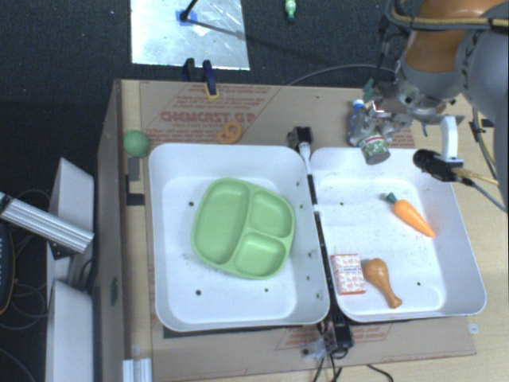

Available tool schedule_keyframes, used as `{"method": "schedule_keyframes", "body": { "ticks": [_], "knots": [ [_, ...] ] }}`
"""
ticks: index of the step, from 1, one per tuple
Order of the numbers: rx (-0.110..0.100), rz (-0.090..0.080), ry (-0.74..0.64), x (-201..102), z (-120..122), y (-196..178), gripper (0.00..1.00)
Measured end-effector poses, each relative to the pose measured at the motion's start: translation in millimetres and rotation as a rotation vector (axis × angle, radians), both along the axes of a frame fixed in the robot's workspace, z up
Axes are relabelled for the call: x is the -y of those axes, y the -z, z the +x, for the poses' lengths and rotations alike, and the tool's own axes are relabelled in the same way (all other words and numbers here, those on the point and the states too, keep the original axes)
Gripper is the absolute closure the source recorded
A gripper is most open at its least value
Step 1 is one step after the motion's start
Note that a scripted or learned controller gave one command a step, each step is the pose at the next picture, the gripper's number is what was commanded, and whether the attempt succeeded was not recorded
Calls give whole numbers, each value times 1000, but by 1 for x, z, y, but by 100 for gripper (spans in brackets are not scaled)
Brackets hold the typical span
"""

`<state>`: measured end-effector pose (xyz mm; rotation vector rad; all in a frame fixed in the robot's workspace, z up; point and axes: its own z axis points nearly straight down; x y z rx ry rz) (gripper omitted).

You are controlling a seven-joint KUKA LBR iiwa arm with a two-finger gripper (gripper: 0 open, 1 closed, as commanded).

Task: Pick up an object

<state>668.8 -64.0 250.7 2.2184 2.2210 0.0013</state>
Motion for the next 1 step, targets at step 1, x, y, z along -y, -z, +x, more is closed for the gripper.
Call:
{"method": "schedule_keyframes", "body": {
  "ticks": [1],
  "knots": [
    [-1,3,-4,-90,-24,11,100]
  ]
}}
